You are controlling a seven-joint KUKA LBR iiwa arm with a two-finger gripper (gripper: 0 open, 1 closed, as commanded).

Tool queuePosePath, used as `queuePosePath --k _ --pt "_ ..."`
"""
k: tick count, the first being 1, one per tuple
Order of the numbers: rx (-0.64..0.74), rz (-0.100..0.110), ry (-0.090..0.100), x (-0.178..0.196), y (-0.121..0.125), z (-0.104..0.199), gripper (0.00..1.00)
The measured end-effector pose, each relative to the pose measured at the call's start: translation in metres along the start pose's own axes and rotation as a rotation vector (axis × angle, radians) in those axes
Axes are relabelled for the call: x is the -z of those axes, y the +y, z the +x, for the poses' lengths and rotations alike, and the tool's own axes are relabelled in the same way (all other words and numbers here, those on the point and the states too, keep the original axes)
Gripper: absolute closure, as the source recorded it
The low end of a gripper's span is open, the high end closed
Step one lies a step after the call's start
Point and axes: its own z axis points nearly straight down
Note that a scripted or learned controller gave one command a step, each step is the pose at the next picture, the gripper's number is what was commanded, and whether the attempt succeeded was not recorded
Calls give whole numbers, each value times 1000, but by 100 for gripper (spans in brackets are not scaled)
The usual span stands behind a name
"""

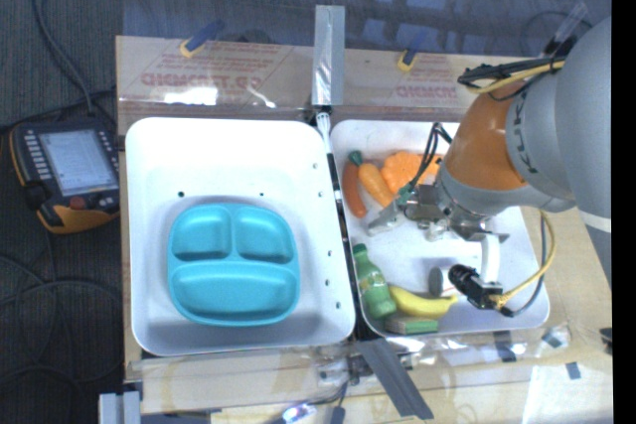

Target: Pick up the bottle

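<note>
Hovering over the right bin, the end effector has an unreadable grip, green bottle nearby.

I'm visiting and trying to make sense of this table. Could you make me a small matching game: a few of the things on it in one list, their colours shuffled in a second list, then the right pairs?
Things:
1. bottle
2. banana
3. carrot
4. divided plate

Colours:
A. orange
B. light blue
C. green
D. yellow

Pairs: 1-C, 2-D, 3-A, 4-B. The plate lies in the left bin; the other three lie in the right bin.
</note>
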Motion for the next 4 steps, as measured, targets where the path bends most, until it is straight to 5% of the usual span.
queuePosePath --k 1,2,4 --pt "-140 -2 -1 1 -56 -7 0" --pt "-609 1 1 0 -45 -7 0" --pt "-711 -5 0 1 -57 -1 0"
